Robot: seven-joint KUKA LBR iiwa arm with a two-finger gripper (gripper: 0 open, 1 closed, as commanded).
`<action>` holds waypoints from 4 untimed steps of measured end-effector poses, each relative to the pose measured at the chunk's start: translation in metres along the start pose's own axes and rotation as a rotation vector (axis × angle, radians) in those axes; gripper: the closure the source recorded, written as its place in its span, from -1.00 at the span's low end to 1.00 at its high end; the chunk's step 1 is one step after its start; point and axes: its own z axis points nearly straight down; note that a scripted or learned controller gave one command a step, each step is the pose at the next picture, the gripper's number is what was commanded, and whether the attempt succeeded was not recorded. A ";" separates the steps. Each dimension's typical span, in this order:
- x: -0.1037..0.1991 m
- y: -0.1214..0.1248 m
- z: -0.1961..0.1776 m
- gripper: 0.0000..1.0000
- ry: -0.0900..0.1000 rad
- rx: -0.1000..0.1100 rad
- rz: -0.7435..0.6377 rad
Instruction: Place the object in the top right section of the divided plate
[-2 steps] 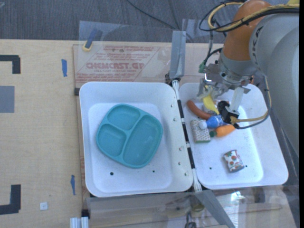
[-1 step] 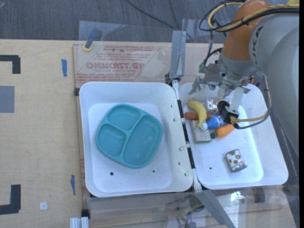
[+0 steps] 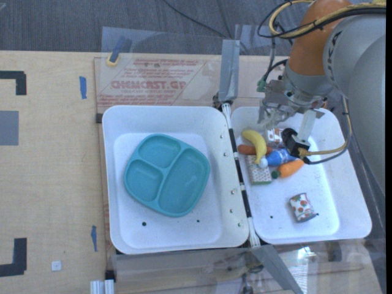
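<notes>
The tabletop [image 3: 49,182] carries two white bins, side by side. In the left bin [image 3: 122,225] one blue divided plate [image 3: 167,174] is seen, with three sections, and nothing lies in any of them. The right bin [image 3: 337,219] holds the small things.

The grey arm [image 3: 361,48] is reached in from the right, and its end effector [image 3: 285,124] hangs over the far end of the right bin, just above the cluster of things. Whether its fingers are wide or narrow cannot be told, because they are mixed with the things under them. Nothing is seen to be held.

The step in hand is judged to be the picking, so the task is only at its start. Which thing is meant as the object is not clear; every candidate lies in the right bin, well apart from the plate.

For the next move a firm grasp on one thing is needed, then a lift over the two bin walls to the plate's top right section.

Counted, from bigger to smaller: one banana [image 3: 255,144], one blue bottle [image 3: 278,158], one carrot [image 3: 289,168], one patterned packet [image 3: 302,207] lying apart, and one small checked square [image 3: 260,175]. An orange-red piece [image 3: 245,149] beside the banana cannot be named.
</notes>
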 end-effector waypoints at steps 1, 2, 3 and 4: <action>0.033 0.014 0.008 1.00 0.003 -0.006 -0.148; 0.042 0.012 -0.205 1.00 0.002 -0.007 -0.446; -0.013 0.020 -0.243 1.00 0.001 -0.010 -0.560; -0.012 0.020 -0.243 -1.00 0.001 -0.009 -0.563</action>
